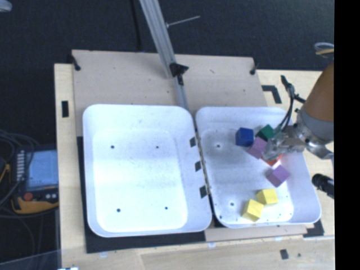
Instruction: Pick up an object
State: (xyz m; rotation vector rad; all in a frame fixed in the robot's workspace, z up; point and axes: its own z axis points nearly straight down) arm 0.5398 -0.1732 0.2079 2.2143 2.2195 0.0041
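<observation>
Blocks (260,173), perhaps 7, in right bin (225,207)

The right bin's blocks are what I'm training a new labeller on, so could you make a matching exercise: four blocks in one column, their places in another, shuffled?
Blocks:
1. blue block
2. green block
3. yellow block pair
4. lower purple block

Places:
A. nearest the right bin's front edge
B. just below the gripper
C. farthest left of the cluster
D. between the blue block and the arm, at the cluster's top

Pairs: 1-C, 2-D, 3-A, 4-B
</observation>
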